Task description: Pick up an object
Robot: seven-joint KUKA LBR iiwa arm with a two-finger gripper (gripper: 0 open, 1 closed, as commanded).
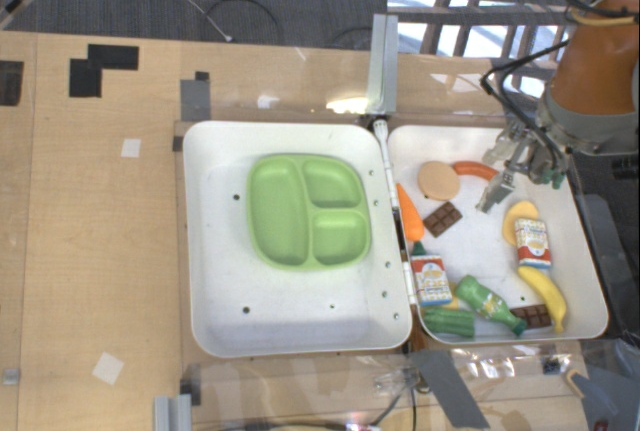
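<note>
The right bin point(590, 319) is where all the pickable stuff sits. There's a round tan cookie point(438, 181) near the top, with a red-orange sausage point(474, 170) touching its right side. Just below the cookie is a small chocolate bar point(442, 217), lying tilted. An orange carrot point(408, 212) runs along the bin's left wall, and below it a ketchup bottle point(430, 277) with a red-and-white label. At the bottom edge there's a dark green cucumber point(448, 322) and next to it a green bottle point(489, 304) lying at a slant, its dark cap pointing toward a second brown chocolate piece point(537, 316). On the right side a yellow banana point(547, 296) curves down, and above it lies a yellow bottle with a red label point(531, 237).

The gripper point(497, 185) hangs over the upper right part of that bin, just right of the sausage and above the yellow bottle. Its fingers point(489, 197) look spread a bit apart with nothing between them, so it's holding nothing.

The left bin point(210, 319) has a green divided plate point(307, 209) sitting in the middle. Both bins sit side by side on a wooden bench point(90, 249).
</note>
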